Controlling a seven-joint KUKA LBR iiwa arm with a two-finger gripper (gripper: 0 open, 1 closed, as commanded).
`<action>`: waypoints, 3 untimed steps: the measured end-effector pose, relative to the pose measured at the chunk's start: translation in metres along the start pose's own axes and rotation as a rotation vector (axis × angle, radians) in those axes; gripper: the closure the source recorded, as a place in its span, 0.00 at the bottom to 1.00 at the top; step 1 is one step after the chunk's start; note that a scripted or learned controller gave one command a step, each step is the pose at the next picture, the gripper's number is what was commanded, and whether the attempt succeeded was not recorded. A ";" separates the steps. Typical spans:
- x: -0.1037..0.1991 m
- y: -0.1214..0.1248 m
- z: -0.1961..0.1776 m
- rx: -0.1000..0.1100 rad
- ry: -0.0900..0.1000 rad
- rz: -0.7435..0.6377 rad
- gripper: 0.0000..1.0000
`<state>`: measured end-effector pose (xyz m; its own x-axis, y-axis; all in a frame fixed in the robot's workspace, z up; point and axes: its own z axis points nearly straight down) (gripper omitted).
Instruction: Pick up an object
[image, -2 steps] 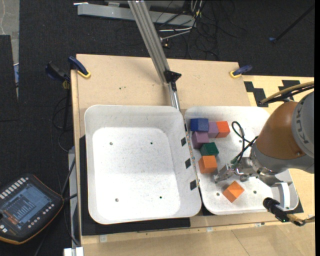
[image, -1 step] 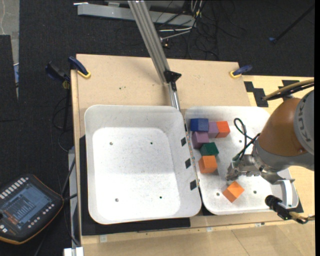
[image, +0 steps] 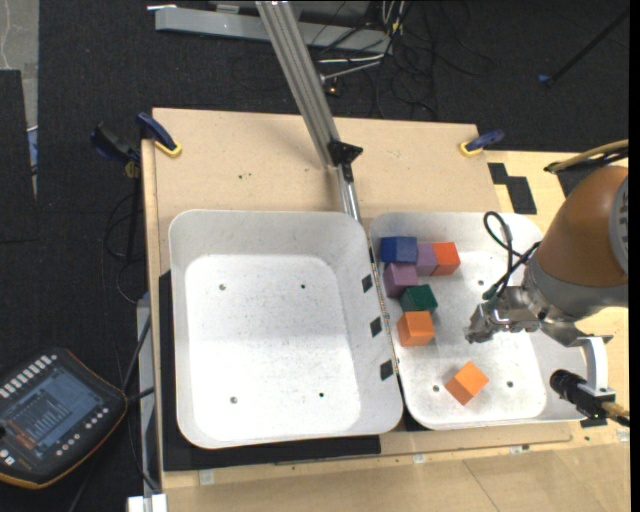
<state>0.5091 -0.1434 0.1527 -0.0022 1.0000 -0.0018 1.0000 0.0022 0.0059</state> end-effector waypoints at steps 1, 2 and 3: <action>0.004 0.001 -0.043 0.000 0.000 -0.001 1.00; -0.004 0.000 -0.103 -0.002 -0.001 0.000 1.00; -0.005 0.002 -0.130 0.002 0.000 -0.001 1.00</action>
<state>0.5101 -0.1477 0.2826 -0.0032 1.0000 -0.0020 1.0000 0.0032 0.0043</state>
